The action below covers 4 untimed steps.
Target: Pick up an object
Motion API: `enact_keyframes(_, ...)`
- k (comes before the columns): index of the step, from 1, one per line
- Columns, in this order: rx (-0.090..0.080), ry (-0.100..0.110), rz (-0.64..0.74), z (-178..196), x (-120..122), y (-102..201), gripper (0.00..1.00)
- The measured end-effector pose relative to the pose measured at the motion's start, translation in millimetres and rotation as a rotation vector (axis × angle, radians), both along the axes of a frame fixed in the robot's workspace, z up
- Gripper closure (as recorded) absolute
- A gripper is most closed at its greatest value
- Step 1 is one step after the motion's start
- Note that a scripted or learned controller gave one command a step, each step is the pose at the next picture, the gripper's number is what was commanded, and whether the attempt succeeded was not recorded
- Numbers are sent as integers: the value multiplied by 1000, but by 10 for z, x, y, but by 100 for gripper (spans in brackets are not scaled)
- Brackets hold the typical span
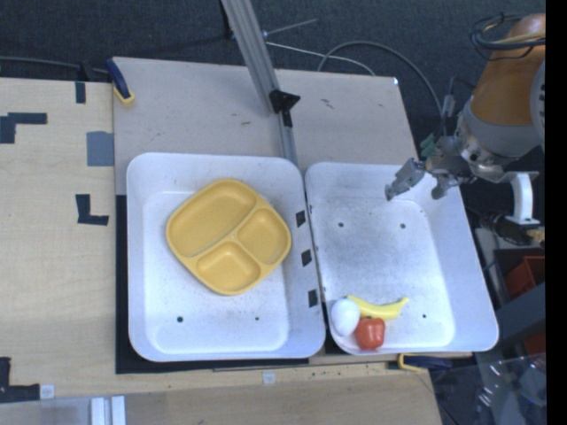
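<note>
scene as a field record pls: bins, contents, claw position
left bin: holds a yellow divided plate, lying flat
right bin: holds a white egg-shaped object, a banana and a red pepper-like object
item cluster: the three sit together at the right bin's near left corner
claw: over the right bin's far right corner, nothing seen between its fingers
arm: reaches in from the right
task state: no object picked up yet

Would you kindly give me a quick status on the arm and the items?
Gripper open, holding nothing, over right bin's far edge. Banana, white ball, red pepper clustered in near corner. Nothing in the way.
</note>
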State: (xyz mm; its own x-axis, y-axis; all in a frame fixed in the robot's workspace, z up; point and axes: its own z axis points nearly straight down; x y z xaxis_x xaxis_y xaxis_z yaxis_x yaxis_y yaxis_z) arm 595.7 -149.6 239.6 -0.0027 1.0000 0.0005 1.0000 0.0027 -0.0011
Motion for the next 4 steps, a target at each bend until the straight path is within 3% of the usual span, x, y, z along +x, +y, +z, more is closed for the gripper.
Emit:
enact_keyframes(1,0,0,0,0,0,0,0)
enact_keyframes(3,0,6,0,-1207,24,94,0)
enact_keyframes(4,-2,0,-1,-1520,23,98,0)
